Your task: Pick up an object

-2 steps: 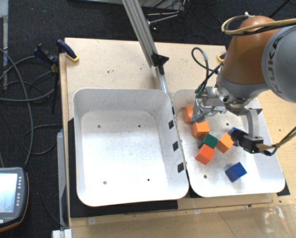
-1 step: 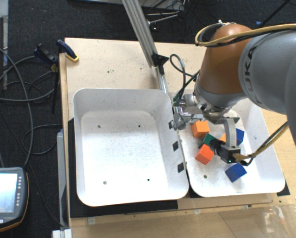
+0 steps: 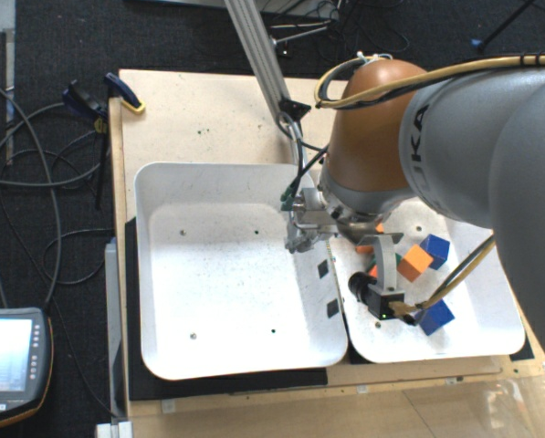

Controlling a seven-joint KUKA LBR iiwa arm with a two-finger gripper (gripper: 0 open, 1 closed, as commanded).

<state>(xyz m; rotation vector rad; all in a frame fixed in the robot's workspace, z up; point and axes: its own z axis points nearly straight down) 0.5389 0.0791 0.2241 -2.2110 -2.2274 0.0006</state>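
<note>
Worktop, two white bins side by side. Arm looms over the right bin and hides much of it.

Step, as I judge it: lining up for a grab. To do it well, carry across from the left bin side, centre over one block that has free space around it, then go straight down.

Tool sits low at the rim the bins share. Cannot tell if it is open or closed.

Blocks lie in the right bin, right of the tool and apart from it. Orange block is against a blue block. The front blue block lies alone and looks the easiest pick.
</note>
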